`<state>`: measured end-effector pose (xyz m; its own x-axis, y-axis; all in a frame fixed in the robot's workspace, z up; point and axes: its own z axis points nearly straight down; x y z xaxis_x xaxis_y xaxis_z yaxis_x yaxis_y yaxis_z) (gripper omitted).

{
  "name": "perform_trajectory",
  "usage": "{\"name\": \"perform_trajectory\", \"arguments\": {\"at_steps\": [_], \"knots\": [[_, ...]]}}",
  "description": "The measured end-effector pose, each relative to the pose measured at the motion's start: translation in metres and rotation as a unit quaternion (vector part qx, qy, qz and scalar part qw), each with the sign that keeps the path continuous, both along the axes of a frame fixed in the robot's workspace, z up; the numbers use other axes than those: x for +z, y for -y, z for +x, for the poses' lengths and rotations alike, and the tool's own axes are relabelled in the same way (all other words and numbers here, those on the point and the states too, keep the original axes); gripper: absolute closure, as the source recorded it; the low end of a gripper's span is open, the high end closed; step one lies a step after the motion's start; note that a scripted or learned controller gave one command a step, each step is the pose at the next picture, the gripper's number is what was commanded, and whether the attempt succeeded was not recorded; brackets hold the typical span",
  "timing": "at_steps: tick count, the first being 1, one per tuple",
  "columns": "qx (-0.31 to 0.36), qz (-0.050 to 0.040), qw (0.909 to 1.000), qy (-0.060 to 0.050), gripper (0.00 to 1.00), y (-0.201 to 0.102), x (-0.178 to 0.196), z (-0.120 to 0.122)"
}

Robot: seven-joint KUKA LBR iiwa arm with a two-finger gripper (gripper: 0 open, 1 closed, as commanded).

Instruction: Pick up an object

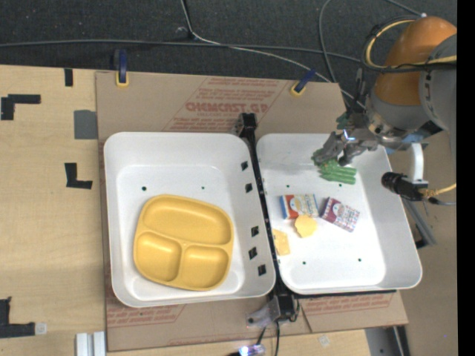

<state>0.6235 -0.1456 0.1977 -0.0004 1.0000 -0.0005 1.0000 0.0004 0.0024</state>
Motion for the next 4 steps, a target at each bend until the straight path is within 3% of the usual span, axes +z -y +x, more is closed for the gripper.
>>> {"name": "perform_trajectory", "arguments": {"at_steps": [1,3,4], "knots": [[0.0,0.0004,1.0,-0.001,1.0,0.0,0.003,0.0],[0.003,0.0008,1.0,-0.003,1.0,-0.124,0.002,-0.003],[0.003,0.001,1.0,-0.002,1.0,-0.175,0.019,-0.01]]}}
